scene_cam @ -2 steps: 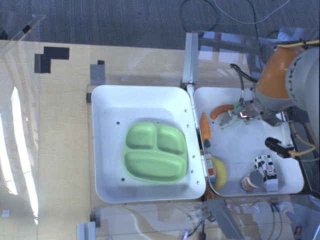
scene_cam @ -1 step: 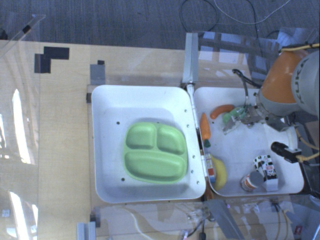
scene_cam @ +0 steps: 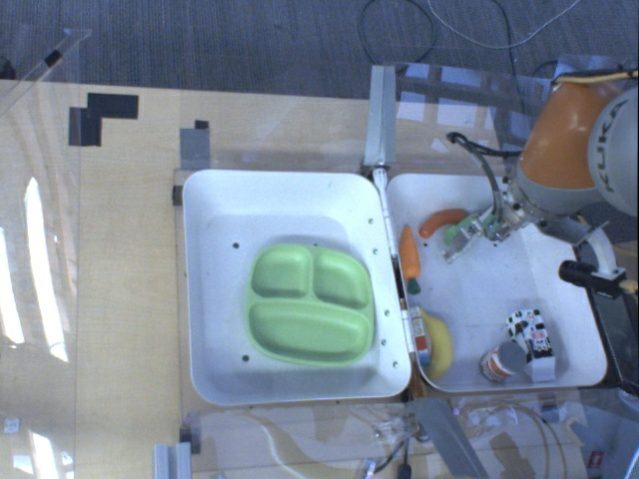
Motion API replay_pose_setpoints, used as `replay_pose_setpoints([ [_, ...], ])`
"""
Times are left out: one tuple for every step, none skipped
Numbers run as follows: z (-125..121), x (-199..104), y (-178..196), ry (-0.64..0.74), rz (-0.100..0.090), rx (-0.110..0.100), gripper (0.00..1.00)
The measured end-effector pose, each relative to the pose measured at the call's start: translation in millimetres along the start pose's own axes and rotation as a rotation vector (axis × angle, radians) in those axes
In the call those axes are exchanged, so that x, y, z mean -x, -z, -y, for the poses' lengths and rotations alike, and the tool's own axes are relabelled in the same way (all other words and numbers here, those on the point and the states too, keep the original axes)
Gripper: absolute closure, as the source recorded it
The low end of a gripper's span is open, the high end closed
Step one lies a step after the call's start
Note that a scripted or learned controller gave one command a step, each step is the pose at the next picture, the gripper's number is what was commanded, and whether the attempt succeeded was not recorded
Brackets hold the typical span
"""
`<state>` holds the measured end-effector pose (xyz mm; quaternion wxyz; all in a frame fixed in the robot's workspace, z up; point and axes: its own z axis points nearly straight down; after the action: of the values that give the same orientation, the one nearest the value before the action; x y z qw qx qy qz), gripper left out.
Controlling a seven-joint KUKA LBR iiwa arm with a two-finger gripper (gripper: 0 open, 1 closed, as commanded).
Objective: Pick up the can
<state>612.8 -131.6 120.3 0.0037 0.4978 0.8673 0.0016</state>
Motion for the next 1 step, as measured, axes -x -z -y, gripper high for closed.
replay_pose_setpoints([
  [-14.4, 17.3, 27.7, 0.382, 0.002, 0.002, 0.00],
])
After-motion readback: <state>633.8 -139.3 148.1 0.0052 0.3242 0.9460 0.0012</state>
